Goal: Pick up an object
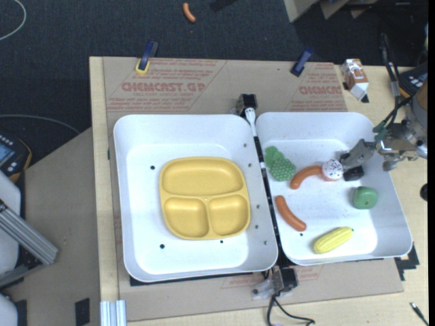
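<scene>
Gripper (355, 163) in right bin (319, 129), fingers apart, holding nothing, just right of pink-white ball (332, 170). Orange sausage (306, 175) touching ball's left; green round piece (365, 197) below-right of ball, corn (333, 239) further below. Yellow tray (202, 197) in left bin (136, 182)

Glossy plastic yellow tray (204, 197), smooth.

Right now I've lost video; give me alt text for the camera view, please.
The gripper hangs low in the right bin, next to a small white-and-pink object and a curved sausage. That bin also holds a green leafy piece, a second sausage, a corn cob and a green round piece. The left bin holds a yellow divided tray.
</scene>
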`<state>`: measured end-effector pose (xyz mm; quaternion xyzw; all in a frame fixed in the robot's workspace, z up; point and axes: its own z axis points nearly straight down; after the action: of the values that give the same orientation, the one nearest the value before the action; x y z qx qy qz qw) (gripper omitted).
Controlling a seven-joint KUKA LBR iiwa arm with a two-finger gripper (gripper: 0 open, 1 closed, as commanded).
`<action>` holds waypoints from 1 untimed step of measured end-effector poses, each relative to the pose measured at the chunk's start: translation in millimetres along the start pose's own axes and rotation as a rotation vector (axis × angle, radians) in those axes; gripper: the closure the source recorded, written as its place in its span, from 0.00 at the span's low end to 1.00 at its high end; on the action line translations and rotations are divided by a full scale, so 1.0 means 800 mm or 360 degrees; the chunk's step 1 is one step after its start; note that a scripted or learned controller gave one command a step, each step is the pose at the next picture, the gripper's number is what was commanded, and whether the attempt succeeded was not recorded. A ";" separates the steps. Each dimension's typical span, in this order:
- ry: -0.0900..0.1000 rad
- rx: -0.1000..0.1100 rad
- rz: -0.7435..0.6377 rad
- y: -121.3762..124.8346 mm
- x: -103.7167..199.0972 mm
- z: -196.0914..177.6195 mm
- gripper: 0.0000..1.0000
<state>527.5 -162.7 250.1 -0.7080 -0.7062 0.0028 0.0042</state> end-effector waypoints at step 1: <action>-0.0004 -0.0017 -0.0004 0.003 0.000 -0.006 0.00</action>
<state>529.6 -162.6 255.3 -0.7071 -0.7071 -0.0001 -0.0004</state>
